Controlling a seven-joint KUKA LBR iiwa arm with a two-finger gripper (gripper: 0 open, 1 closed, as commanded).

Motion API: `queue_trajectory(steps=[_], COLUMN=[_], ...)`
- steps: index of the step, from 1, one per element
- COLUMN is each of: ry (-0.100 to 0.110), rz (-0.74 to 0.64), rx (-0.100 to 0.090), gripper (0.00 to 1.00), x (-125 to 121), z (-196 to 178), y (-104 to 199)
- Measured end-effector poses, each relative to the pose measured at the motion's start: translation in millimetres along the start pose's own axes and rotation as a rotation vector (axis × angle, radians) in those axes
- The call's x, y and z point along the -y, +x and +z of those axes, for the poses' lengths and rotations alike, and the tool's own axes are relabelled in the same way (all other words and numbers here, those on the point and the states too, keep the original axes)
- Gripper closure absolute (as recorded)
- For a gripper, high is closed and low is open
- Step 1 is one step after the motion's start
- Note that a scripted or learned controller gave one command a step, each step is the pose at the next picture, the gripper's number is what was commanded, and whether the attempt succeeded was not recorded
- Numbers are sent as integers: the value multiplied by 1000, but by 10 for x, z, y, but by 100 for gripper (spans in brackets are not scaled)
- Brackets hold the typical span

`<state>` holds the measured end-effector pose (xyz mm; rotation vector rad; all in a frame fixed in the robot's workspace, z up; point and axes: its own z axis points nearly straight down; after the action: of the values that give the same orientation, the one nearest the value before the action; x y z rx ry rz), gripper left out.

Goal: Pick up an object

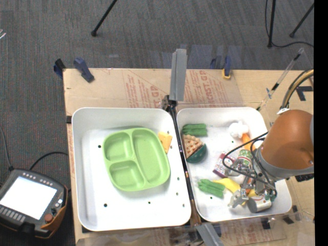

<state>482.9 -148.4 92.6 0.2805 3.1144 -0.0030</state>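
Observation:
My gripper (249,200) is low in the right bin (220,118), at its front right corner, under the orange wrist band (288,142). Close beside it lie a yellow piece (229,184) and a green toy (211,187). A small orange piece (251,192) sits right at the gripper, too hidden for me to tell whether it is held. Further back in this bin are a waffle-like toy on a dark green dish (193,147), a green leafy toy (195,129), a white toy (237,130) and a purple packet (222,164).
The left bin (87,188) holds a green divided plate (136,158) with a yellow-orange piece (165,140) at its right rim. A grey post (179,78) stands behind the divider between the bins. Cables (242,152) loop over the right bin.

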Motion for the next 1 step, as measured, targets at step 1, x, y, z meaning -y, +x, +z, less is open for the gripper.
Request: queue_trajectory(steps=[1], ry=[0], rz=[-57], rx=[2], gripper=[0], x=[96], z=[2], y=[-1070])
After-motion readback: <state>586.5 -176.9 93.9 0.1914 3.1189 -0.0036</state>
